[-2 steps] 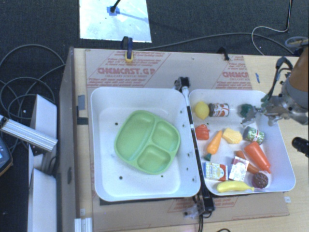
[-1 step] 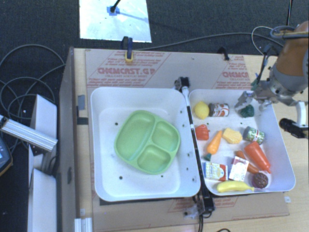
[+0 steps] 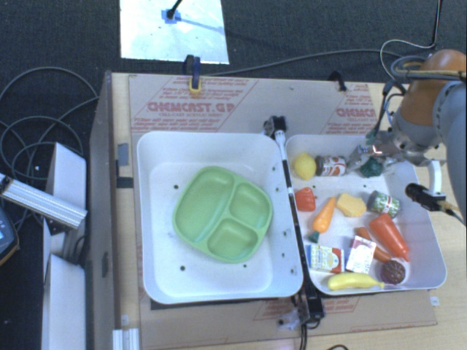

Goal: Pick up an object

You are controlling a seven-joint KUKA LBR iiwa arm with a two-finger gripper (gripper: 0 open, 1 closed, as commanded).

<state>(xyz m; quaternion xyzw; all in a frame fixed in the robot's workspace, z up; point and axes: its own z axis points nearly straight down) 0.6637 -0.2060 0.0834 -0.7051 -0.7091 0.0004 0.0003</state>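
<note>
**Reaching into the far corner of the right bin**

Hovering over the far right corner of the right bin (image 3: 436,265), the end effector (image 3: 371,159) sits at the tip of the grey arm (image 3: 430,115), which comes in from the right. Whether it is open or closed I cannot tell; the tip is small and blurred, with a bright spot and a dark green shape (image 3: 372,168) right at it. That shape could be a toy or part of the tool, and nothing can be said to be held.

The nearest clear candidate is the can (image 3: 332,166), lying on its side just to the left of the end effector, its long axis running left to right, roughly pointing at the tip. The lemon (image 3: 305,166) touches or nearly touches the can's far left end. A short move leftward would likely put the end effector over the can, and a grasp across its short width looks the sensible choice.

Other toys lie nearer the camera: a cheese wedge (image 3: 351,205), a second can (image 3: 384,203), an orange carrot (image 3: 325,214) lying on a slant, a red carrot (image 3: 389,236) and a banana (image 3: 354,281) along the near wall. All are well apart from the tip.

The left bin (image 3: 157,195) holds a green tray (image 3: 222,214) and plays no part in the coming move. Both bins rest on the table (image 3: 219,100).
</note>
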